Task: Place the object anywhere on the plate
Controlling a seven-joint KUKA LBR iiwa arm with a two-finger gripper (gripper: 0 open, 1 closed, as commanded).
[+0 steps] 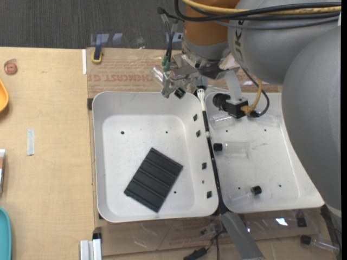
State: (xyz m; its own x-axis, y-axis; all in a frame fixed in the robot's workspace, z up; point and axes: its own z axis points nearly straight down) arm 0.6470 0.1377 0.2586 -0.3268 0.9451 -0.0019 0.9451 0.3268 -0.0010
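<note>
White plastic made up the two shallow bins, a left bin (103,145) and a right bin (287,183), touching along their inner rims on the counter (46,145). One black ribbed plate (154,179) lay tilted on the left bin's floor, toward its near side. One arm (282,42), grey with an orange band, reached in from the right, its gripper (179,85) hanging above the far rim of the left bin, well apart from the plate. Whether the jaws were open or closed could not be told. Small clear objects (238,145) with dark caps lay in the right bin, too faint to count.
</note>
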